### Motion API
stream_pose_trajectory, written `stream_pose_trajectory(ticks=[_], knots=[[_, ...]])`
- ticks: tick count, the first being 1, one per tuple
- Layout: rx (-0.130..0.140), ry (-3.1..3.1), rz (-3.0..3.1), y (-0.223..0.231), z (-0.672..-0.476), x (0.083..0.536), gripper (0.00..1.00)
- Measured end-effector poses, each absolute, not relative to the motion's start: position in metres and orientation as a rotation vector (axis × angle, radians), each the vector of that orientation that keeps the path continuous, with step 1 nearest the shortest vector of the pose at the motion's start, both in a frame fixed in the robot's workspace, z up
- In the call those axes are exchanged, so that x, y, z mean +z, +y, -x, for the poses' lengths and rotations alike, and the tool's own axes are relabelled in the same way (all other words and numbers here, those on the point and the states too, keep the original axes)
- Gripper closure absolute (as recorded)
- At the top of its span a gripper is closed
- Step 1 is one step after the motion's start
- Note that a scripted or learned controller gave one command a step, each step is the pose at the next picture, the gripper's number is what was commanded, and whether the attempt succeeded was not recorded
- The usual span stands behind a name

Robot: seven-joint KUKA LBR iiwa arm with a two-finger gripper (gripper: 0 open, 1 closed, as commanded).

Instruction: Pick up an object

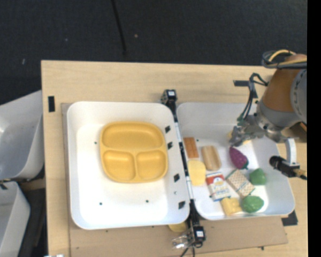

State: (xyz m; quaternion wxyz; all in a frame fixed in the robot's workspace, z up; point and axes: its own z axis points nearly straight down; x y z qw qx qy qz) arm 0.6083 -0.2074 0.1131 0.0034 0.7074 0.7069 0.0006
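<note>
Gripper (239,136) low in right bin (203,114), just above purple toy (237,157), its grip state unclear

arm from right, tool (238,136) lowered

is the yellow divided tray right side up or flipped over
Right side up: the yellow three-compartment plastic tray shows its hollow compartments and raised dividers facing up, flat in the left white bin.

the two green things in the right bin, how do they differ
The upper green object lies just right of the checkered packet; the lower green object lies nearer the bin's front wall, right of a yellow block. The upper one looks slightly paler and sits closer to the purple toy. Both are small, rounded and lie loose in the right bin.
</note>
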Motion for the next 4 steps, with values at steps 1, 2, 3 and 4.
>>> stream_pose_trajectory(ticks=[1, 2, 3, 4], knots=[[-0.003, 2.221, -2.225, -0.187, -0.541, 0.135, 1.00], [-0.002, 2.220, -2.228, -0.134, -0.493, 0.100, 1.00], [0.002, 2.225, -2.217, -0.094, -0.490, 0.127, 1.00], [0.007, 2.224, -2.213, -0.043, -0.491, 0.204, 1.00]])
